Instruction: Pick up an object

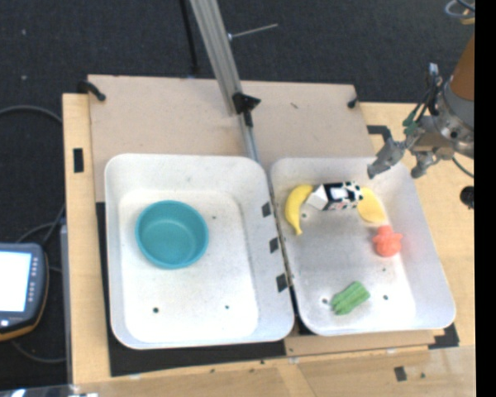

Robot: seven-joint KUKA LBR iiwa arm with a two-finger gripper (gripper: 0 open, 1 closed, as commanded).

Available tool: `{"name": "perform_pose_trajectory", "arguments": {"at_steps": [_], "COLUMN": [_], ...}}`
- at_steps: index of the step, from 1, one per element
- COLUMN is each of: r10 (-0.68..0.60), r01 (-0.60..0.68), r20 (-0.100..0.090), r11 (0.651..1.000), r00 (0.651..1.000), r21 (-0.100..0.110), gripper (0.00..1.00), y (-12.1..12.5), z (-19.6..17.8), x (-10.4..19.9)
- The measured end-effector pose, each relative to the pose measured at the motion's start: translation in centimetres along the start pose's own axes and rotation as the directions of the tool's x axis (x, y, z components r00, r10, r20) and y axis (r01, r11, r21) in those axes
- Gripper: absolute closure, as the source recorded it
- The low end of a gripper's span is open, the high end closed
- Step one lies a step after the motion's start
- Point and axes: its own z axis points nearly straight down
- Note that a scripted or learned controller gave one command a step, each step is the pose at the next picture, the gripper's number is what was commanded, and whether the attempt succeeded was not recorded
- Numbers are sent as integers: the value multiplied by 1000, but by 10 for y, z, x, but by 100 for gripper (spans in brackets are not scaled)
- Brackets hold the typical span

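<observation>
1 fixed camera above bench (pixel 190 110), slanted down on 2 bins (pixel 116 246)

Even, bright overhead light; soft, slightly blurry.

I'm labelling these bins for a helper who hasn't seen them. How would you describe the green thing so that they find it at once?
Look at the right-hand white bin, the one holding several small items. The green object lies alone near that bin's front edge. It is the only green, knobbly piece there; the banana and the orange-red lump sit further back.
</observation>
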Motion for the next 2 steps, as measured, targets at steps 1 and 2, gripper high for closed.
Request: {"name": "perform_pose_trajectory", "arguments": {"at_steps": [1,2], "r10": [-1,5], "r01": [1,-5], "r20": [1,1], "r11": [1000,1000], "r00": [1000,1000], "r21": [0,6], "gripper": [0,0], "y": [0,-10], "z": [0,51], "x": [0,-6]}}
